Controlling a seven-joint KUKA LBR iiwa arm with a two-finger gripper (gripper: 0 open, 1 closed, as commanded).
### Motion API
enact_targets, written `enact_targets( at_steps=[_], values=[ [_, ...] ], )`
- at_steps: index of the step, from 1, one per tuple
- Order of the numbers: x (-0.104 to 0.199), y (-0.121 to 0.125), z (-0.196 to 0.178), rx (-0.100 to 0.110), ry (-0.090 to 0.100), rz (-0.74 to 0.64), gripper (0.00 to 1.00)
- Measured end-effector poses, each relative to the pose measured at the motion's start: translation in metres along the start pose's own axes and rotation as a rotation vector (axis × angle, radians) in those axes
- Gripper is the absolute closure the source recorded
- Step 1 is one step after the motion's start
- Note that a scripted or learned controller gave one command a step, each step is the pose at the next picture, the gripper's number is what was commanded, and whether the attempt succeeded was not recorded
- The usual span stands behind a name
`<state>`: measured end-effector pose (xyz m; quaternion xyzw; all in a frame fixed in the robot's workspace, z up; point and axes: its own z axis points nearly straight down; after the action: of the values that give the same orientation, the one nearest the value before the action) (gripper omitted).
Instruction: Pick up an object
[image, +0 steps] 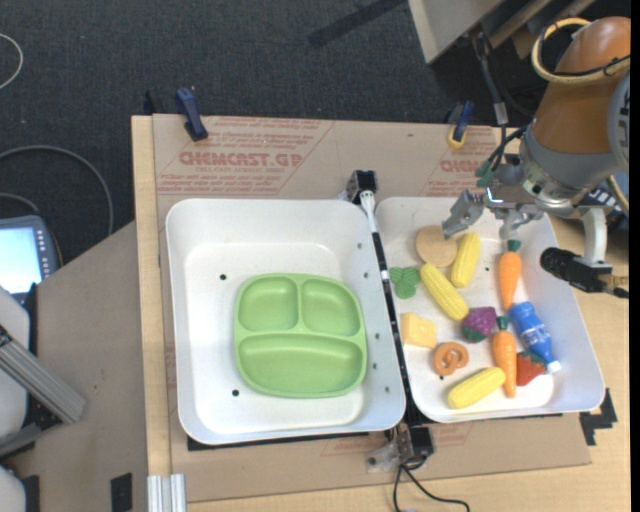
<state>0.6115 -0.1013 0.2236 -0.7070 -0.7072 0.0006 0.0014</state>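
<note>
The gripper (487, 216) hung over the right bin (580, 385) with fingers wide and holding nothing, so it needed to descend onto the corn cob (465, 259)

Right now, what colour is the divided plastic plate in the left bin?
Light green, seen clearly in the camera view.

Overhead slanted view onto both bins (190, 300)

I am seeing the right bin (580, 385) crowding with toys lying close together, leaving little room between them. In the left bin (190, 300) the green tray (300, 335) is sitting mid-floor; white floor around it is staying open.
</note>
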Motion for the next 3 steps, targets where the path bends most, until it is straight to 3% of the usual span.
enact_targets(
  at_steps=[1, 2, 3],
  values=[
    [-0.049, -0.003, 0.143, 0.003, 0.001, 0.006, 0.00],
    [-0.008, -0.070, 0.140, 0.006, 0.003, 0.001, 0.00],
    [-0.024, -0.115, 0.140, 0.004, 0.001, 0.004, 0.00]
  ],
)
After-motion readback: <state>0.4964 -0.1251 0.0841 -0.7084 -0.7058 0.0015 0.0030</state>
